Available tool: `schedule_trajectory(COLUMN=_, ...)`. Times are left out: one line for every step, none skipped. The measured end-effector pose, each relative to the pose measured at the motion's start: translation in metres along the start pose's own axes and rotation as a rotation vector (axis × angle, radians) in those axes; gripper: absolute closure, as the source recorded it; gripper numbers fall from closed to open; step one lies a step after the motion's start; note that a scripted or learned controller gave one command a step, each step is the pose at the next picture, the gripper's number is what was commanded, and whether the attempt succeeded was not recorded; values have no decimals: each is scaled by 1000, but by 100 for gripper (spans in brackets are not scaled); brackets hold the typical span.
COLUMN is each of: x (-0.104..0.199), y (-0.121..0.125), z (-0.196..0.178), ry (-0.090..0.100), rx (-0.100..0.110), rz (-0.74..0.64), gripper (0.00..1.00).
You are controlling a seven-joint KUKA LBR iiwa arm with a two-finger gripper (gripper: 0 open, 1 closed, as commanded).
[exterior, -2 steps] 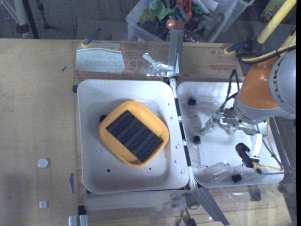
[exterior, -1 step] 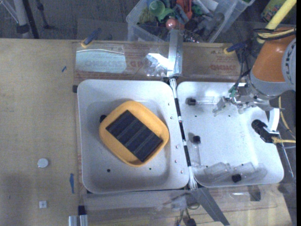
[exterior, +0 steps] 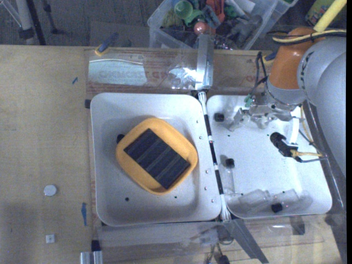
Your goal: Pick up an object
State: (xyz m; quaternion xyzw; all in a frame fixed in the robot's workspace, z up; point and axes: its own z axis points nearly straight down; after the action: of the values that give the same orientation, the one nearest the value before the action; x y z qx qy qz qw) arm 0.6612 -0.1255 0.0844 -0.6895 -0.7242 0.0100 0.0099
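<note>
The gripper [exterior: 240, 118] hangs over the upper left part of the right bin [exterior: 258, 172], with the grey arm and its orange band reaching in behind it. Whether the gripper is wide or narrow cannot be told from this slant, and nothing can be seen held in it.

A small black piece [exterior: 219, 116] lies on the bin floor just beside the gripper, towards the divider. A second small black piece [exterior: 230, 161] lies lower down, near the same wall. A clear plastic thing [exterior: 269, 199] rests along that bin's near edge.

The largest thing, a yellow cushion-shaped object [exterior: 157, 155] with a dark ribbed panel on top, lies in the middle of the left bin [exterior: 104, 147]. It is turned at a slant and sits well apart from the gripper, across the divider between the bins.

A brown board [exterior: 148, 73] behind the bins bears faint reddish print, too blurred to read. No brand shows on the yellow object.

White floor shows around the yellow object on every side, with more of it at the bottom left. The middle of the right bin is bare. On the desk [exterior: 44, 120] to the left lies a small grey disc [exterior: 50, 190].
</note>
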Motion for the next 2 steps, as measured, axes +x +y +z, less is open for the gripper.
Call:
schedule_trajectory(x=34, y=-122, z=-40, ry=2, rx=-26, rz=63, gripper=0)
schedule_trajectory(x=-5, y=-129, z=-183, ry=0, rx=-30, rz=133, gripper=0)
